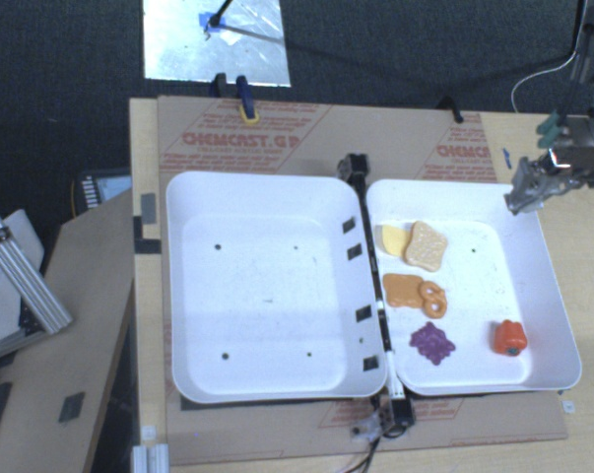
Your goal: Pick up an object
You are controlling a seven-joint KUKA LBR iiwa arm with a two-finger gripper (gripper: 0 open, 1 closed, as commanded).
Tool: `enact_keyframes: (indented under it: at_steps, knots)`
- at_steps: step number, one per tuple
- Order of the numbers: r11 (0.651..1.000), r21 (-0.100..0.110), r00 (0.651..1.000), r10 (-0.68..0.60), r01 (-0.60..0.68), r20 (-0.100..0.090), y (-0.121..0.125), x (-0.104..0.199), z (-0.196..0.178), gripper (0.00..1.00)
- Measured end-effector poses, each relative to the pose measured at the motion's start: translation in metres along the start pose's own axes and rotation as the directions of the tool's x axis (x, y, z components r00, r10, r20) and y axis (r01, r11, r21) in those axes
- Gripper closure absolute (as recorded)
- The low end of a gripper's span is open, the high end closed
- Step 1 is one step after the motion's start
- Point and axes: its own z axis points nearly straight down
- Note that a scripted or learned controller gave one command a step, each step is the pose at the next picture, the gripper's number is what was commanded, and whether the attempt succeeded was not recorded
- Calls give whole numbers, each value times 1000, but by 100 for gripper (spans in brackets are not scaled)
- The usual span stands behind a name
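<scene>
A: Items in the right-hand shallow white plastic bin [548, 264]?
B: Six. Pale yellow wedge of toy cheese [392, 238], touching a tan toy bread slice [427, 245] on its right. Below them, a flat orange-brown toy toast piece [403, 290] with a small brown pretzel-shaped toy [434, 299] against its right edge. Nearer the front wall, a purple toy grape bunch [432, 343]; well apart to its right, a red toy pepper with a green stem [509, 337].

A: Gripper?
B: Grey two-finger gripper [522, 197], at the back right corner of that bin, over its rim, well apart from every item. Whether the fingers are spread or pressed together, I cannot tell. Nothing seen between them.

A: Surroundings?
B: Left-hand shallow white plastic bin [178, 264], joined side by side with black clips. Both rest on a printed brown cardboard sheet [277, 136] over the worktop [90, 264]. Behind, a square silver foil sheet [216, 28] on dark carpet
</scene>
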Motion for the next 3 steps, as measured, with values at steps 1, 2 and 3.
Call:
enact_keyframes:
  at_steps: [1, 2, 3]
  knots:
    - [1000, -3, 1000, 1, -1, -1, 1, 66, -57, 100]
    - [1000, 11, 1000, 2, -3, 1, 1, 123, 44, 100]
    - [1000, -1, 1000, 4, -4, -1, 2, 166, -8, 100]
